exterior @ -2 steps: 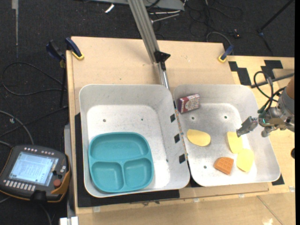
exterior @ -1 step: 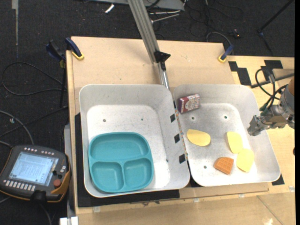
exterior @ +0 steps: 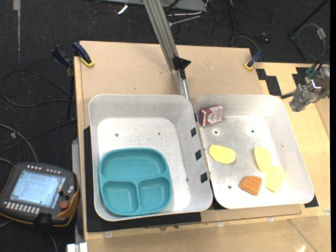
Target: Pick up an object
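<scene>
Handheld screen unit [exterior: 38, 193]: lower left of the frame, on the dark floor, its display lit.
Tabletop [exterior: 131, 67]: pale wood, with yellow-and-blue clamps at its upper corners.
Left bin [exterior: 139, 112]: white and speckled, left of centre.
Teal tray [exterior: 135, 181]: three compartments, lying flat in the lower part of the left bin.
Metal pole [exterior: 163, 28]: slants down from the top centre to the seam between the bins.
Right bin [exterior: 273, 114]: touching the left bin along that seam.
Small carton [exterior: 211, 115]: maroon and white, upper left of the right bin, near the seam.
Yellow oval piece [exterior: 222, 154]: middle of the right bin, below the carton.
Orange piece [exterior: 251, 185]: lower part of the right bin.
Two pale yellow pieces [exterior: 269, 169]: just beside the orange piece, to its right (they touch or overlap each other).
My pincer [exterior: 310, 91]: right edge of the frame, outside the right bin's upper right corner, well apart from every object; I cannot tell how wide it stands, and I see nothing in it.
</scene>
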You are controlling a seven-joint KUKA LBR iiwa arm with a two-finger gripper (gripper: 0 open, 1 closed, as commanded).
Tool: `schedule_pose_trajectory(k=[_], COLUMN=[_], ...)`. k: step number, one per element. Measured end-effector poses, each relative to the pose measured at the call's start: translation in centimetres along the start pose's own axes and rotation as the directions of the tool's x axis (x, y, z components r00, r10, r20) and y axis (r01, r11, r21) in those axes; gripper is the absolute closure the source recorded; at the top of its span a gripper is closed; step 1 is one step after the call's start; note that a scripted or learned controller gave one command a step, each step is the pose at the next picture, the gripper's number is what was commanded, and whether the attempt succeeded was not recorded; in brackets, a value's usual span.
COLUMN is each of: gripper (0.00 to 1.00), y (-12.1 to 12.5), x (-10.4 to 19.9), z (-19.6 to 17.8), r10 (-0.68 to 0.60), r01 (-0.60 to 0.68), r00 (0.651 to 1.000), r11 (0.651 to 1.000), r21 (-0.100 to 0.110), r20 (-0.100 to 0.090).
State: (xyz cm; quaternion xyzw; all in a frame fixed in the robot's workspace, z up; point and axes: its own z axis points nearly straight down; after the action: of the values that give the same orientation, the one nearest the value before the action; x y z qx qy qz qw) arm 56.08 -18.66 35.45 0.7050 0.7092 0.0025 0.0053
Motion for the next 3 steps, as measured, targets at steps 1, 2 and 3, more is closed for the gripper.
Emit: schedule_pose_trajectory(k=[1,2,3], gripper=[1.00,1.00,1.00], y=[-0.2,-0.1,6.2], x=[-0.1,0.0,3.9], z=[-0.5,-1.5,7.7], r10=[0.000,-0.002,0.000], r01=[0.000,0.002,0.001], r00=[1.000,1.000,1.000], r11=[1.000,1.000,1.000], r21=[0.008,0.007,0.017], r20=[0.000,0.001,-0.007])
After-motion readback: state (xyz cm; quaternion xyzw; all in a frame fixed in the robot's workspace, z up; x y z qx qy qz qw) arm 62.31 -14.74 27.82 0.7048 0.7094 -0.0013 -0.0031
